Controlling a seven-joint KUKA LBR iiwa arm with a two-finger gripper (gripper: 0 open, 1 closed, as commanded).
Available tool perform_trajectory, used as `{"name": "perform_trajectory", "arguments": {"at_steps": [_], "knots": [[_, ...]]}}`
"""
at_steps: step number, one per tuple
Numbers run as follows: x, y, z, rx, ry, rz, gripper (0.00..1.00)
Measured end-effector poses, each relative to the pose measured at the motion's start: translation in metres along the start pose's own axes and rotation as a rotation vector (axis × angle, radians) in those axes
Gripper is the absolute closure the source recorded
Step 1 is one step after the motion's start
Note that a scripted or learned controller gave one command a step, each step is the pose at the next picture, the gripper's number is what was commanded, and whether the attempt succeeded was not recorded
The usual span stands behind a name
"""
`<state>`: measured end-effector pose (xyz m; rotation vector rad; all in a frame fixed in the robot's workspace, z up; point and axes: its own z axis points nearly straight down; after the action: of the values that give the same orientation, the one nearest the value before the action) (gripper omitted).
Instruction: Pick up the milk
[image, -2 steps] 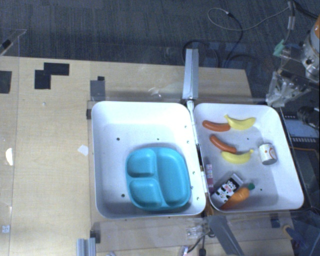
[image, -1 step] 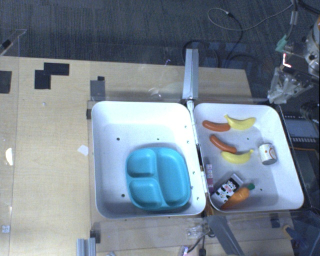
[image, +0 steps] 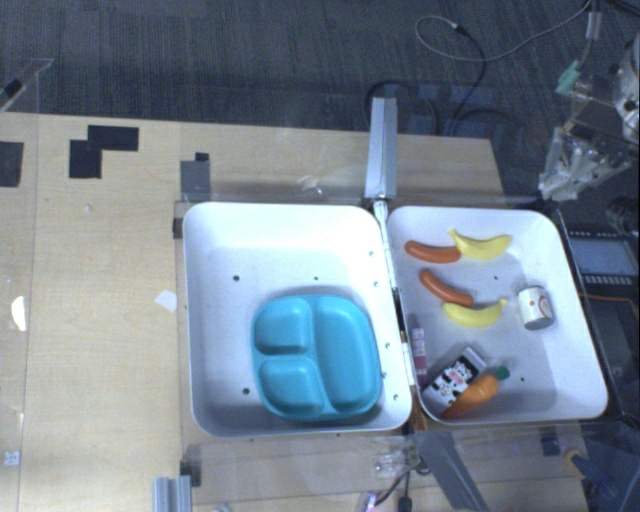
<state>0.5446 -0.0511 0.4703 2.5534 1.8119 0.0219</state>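
Two shallow white plastic bins sit side by side: the left bin (image: 200, 300) bears a glossy blue three-compartment tray (image: 315, 355), the right bin (image: 560, 260) smooth toy food. A small black-and-white milk carton (image: 455, 377) lies at the right bin's near left corner, touching an orange carrot (image: 475, 392). Nearby lie two yellow bananas (image: 480, 243), two red-orange sausages (image: 432, 251) and a white can (image: 534, 306). The gripper (image: 572, 175) hangs above the bin's far right corner; whether its fingers are parted I cannot tell.

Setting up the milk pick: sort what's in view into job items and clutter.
Job:
milk carton, right bin, end effector

Clutter:
carrot
two bananas
two sausages
can
blue divided tray in left bin
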Motion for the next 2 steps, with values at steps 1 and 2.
{"name": "perform_trajectory", "arguments": {"at_steps": [1,2], "knots": [[0.001,0.001,-0.012,-0.005,0.001,-0.005,1.00],[0.002,0.002,-0.023,-0.010,0.002,-0.011,1.00]]}}
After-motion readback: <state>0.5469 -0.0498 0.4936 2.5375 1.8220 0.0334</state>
